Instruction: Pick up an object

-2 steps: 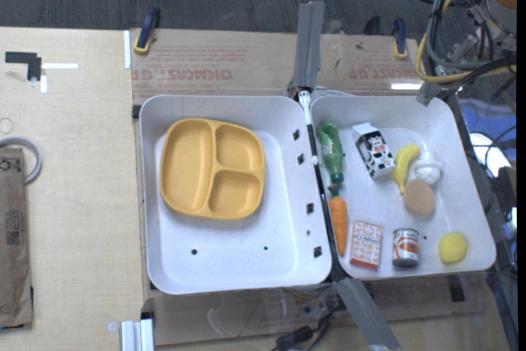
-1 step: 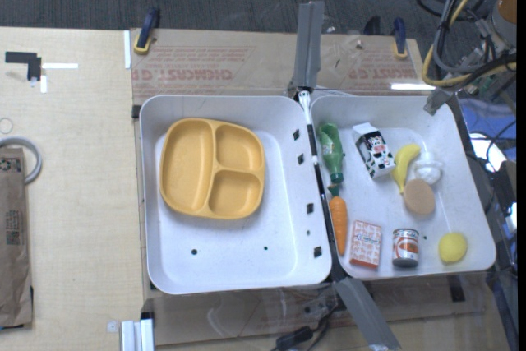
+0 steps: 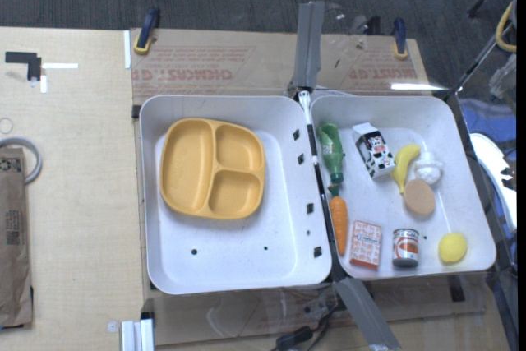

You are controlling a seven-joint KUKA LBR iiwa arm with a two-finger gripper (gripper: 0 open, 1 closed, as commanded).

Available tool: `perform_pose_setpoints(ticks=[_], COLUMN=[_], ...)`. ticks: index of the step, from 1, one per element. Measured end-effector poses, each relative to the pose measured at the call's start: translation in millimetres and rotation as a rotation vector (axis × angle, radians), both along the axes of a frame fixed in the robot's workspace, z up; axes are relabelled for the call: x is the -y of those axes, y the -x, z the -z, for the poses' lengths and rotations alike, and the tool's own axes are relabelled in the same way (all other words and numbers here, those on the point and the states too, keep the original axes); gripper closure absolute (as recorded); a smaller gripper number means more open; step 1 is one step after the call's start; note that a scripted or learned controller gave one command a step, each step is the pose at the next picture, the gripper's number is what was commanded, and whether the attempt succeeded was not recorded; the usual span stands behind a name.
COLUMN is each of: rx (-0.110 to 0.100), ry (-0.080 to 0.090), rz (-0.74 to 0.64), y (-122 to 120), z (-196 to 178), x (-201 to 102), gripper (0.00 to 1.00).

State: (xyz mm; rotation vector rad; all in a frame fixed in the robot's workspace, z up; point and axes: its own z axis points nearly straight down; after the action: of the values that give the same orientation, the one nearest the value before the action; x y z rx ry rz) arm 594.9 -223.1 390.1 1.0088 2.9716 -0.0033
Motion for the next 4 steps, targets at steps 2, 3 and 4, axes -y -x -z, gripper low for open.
perform_pose_setpoints(ticks=[2, 3, 4], rx=[-0.001, 0.002, 0.004], ry=[-0.001, 0.001, 0.004], rz=[0.002, 0.0, -0.002], y=[-42.4, -43.7, -45.1], z=[-51.6, -60.6, -69.7], x=[-1.1, -1.0, -0.9], gripper=[1.0, 1.0, 1.0])
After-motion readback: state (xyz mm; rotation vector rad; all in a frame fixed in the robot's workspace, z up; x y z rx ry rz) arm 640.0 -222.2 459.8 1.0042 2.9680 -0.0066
